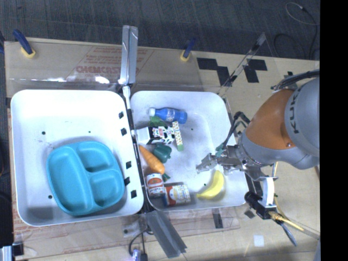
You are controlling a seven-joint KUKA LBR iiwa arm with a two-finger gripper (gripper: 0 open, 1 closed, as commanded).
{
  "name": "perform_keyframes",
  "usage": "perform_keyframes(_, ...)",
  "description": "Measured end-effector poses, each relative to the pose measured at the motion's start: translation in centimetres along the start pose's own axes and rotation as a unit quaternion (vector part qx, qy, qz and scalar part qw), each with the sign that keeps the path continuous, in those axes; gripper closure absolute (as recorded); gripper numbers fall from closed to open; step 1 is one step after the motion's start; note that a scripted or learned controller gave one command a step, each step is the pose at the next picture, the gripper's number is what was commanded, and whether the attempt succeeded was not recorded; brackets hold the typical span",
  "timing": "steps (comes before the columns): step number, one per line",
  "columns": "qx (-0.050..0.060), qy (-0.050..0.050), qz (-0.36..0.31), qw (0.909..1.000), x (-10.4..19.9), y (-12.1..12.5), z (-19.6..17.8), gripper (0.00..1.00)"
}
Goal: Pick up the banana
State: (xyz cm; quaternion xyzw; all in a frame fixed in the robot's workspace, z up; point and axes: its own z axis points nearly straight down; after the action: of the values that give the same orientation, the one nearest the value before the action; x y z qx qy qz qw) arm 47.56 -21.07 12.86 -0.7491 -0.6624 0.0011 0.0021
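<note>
The yellow banana (pixel 212 186) lies in the right bin (pixel 209 105), near its front right corner. My gripper (pixel 208 162) hovers just above and slightly left of the banana's upper end, reaching in from the right over the bin's edge. The banana rests on the bin floor and is not held.
The right bin also holds a blue bottle (pixel 168 115), a printed carton (pixel 165 134), a carrot (pixel 150 159) beside a green item (pixel 163 151), and two cans (pixel 166 191) just left of the banana. A blue divided plate (pixel 86 176) sits in the left bin (pixel 32 113).
</note>
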Motion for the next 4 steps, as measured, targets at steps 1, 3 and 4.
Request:
perform_keyframes(1, 0.001, 0.0, -0.003, 1.0, 0.1, 0.0, -1.0, 1.0)
perform_keyframes(3, -0.001, 0.0, -0.063, 0.998, 0.6, 0.1, 3.7, 0.0)
perform_keyframes(4, -0.001, 0.0, -0.065, 0.9979, 0.6, 0.1, 2.7, 1.0)
